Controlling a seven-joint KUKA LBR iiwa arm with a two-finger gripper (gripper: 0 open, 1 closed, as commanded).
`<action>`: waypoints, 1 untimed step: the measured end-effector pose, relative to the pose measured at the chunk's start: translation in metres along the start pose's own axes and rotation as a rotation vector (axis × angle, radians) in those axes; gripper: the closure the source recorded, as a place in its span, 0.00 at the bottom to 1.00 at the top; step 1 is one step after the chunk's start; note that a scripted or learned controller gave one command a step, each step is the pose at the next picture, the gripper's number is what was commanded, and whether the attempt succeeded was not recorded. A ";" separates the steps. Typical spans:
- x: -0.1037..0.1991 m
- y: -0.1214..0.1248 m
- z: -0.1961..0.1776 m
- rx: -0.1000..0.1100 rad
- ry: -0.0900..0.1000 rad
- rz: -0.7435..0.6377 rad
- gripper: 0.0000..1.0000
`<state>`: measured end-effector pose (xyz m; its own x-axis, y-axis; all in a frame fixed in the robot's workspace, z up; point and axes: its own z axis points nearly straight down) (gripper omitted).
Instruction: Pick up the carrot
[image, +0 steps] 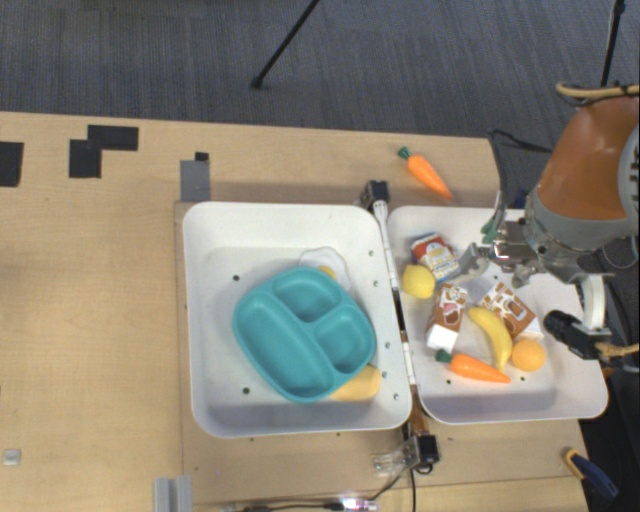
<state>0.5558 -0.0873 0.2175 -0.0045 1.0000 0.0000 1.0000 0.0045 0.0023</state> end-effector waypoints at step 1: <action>0.054 -0.061 -0.035 -0.001 0.000 -0.616 0.00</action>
<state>0.4949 -0.0334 0.2524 -0.5817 0.8134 -0.0012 0.8134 0.5817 0.0025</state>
